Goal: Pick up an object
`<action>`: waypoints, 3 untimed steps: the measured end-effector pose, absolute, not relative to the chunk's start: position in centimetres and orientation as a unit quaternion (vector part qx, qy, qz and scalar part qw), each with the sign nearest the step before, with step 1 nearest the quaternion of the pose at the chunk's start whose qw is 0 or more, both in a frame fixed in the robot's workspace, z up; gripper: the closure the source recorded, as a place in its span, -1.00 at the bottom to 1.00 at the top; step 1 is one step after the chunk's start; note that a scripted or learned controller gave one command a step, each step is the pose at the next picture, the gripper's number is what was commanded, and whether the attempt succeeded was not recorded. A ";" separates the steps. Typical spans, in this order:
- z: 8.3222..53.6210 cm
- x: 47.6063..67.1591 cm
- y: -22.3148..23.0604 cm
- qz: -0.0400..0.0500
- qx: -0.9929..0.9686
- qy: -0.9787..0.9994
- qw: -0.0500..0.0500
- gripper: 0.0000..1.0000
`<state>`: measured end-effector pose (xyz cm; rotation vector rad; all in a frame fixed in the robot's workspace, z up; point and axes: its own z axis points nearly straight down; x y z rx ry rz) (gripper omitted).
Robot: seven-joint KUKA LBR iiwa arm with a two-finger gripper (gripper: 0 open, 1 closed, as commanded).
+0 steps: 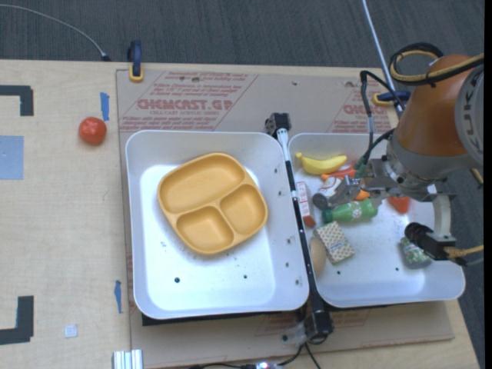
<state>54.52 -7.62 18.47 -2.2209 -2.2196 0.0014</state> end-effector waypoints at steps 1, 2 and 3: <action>9.8 52.5 -9.5 -0.003 -0.707 -0.707 -0.003 -1.00; 10.8 52.6 -9.5 -0.004 -0.708 -0.707 -0.004 1.00; 18.5 51.4 -0.4 -0.001 -0.706 -0.708 0.000 1.00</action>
